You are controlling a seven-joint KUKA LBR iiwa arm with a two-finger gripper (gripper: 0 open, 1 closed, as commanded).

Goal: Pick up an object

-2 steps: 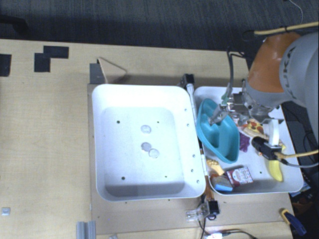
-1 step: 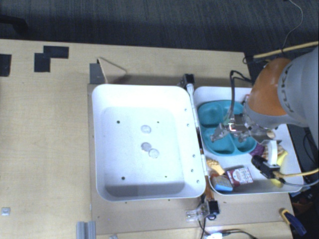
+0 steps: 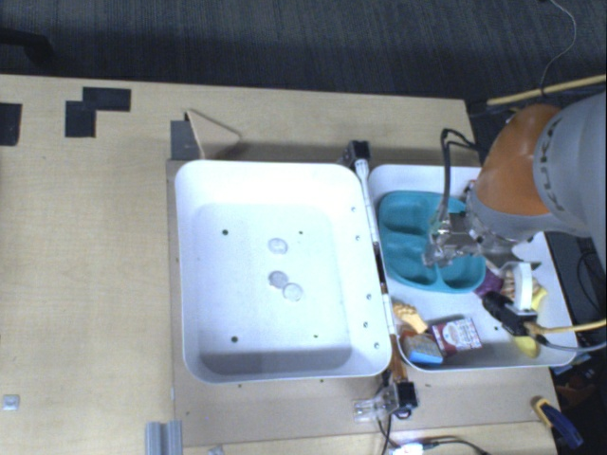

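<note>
My gripper (image 3: 443, 251) hangs low in the right bin (image 3: 555, 354), right over a teal dish-shaped object (image 3: 410, 226) that fills the bin's upper half. The grey arm with its orange band (image 3: 517, 164) comes in from the right and hides the bin's right side. Along the bin's near edge lie a red and white packet (image 3: 458, 334), a small blue piece (image 3: 425, 351) and a yellow-orange piece (image 3: 410, 318). A purple bit (image 3: 491, 281) and a yellow piece (image 3: 539, 298) peek out beside the wrist.
The left bin (image 3: 190, 254) shows three small round marks (image 3: 281, 275) on its floor. A black rail (image 3: 365, 183) runs between the two bins. Black tape patches (image 3: 95, 107) lie on the bench at far left.
</note>
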